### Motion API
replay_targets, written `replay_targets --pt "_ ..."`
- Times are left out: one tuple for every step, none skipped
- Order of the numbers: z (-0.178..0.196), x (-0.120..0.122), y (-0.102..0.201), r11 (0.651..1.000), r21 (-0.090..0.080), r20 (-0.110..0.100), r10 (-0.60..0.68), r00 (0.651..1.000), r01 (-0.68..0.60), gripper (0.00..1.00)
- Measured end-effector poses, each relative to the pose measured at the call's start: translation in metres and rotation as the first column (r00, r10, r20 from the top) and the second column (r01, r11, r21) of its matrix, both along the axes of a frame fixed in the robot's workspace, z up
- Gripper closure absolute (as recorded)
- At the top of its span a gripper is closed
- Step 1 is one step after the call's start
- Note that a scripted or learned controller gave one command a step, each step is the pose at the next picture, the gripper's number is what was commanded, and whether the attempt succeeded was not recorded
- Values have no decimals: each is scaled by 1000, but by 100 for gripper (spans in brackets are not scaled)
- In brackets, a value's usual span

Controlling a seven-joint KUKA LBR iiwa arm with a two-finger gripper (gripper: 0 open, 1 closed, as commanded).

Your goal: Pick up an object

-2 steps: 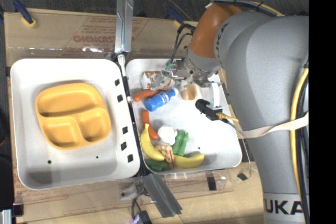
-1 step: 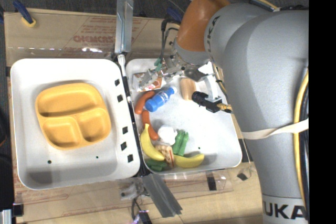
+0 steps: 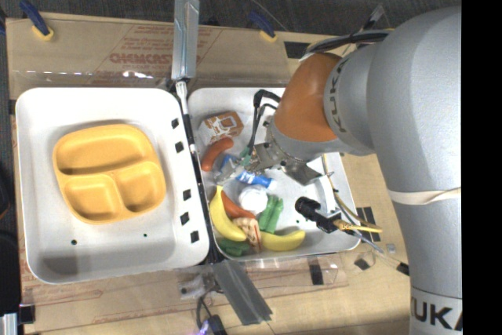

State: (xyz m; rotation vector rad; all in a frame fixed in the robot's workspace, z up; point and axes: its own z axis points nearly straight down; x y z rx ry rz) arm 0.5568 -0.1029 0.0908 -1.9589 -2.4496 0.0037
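The arm (image 3: 416,129) is a chunky thing, smooth light grey casing with rounded, almost bulbous segments; the surface has a soft sheen. There's a glossy orange band (image 3: 307,107) wrapped round it near the wrist end; next to it you can read part of the black KUKA lettering (image 3: 336,100) on the grey shell, and again low down on the base section (image 3: 436,316). A couple of thin black cables (image 3: 263,110) loop out by the orange part; more dark cabling (image 3: 357,35) sits on top.
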Motion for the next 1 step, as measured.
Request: replay_targets --pt "10 1 0 1000 0 0 4 1000 -4 100"
